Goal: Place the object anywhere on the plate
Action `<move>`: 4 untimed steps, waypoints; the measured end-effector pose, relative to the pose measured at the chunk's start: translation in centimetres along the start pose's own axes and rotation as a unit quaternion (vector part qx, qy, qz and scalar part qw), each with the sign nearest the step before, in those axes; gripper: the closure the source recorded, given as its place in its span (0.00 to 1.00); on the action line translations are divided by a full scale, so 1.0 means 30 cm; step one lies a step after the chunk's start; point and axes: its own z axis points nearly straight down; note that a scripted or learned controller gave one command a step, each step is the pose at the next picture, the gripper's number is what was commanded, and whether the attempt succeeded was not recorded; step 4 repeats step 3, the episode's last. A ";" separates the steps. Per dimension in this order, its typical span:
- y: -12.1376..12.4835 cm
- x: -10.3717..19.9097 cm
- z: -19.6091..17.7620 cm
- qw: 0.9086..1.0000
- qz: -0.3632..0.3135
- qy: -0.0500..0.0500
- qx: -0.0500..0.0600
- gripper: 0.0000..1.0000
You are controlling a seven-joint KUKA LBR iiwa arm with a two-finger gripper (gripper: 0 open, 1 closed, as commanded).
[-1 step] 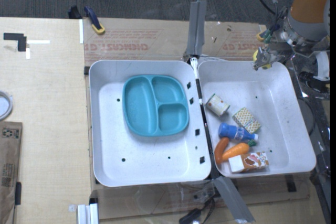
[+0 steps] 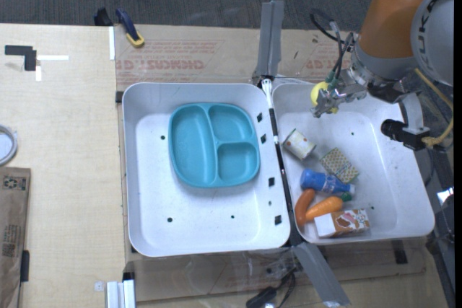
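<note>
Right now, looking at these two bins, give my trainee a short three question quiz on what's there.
1. True or false: the blue plate lies in the left bin.
2. What lies closest to the carrot? A) blue bottle B) small can
3. Fill in: the pincer hangs over the ___ bin, near its far edge.

Key: 1 true; 2 A; 3 right.
</note>
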 end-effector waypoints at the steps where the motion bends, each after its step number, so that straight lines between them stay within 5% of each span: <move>1: -0.136 0.355 -0.001 0.996 -0.093 0.000 0.000 1.00; 2: -0.101 0.657 -0.102 0.995 -0.102 0.000 0.000 1.00; 3: -0.101 0.655 -0.102 0.995 -0.102 0.000 0.000 0.00; 4: -0.101 0.655 -0.102 0.995 -0.102 0.000 0.000 0.00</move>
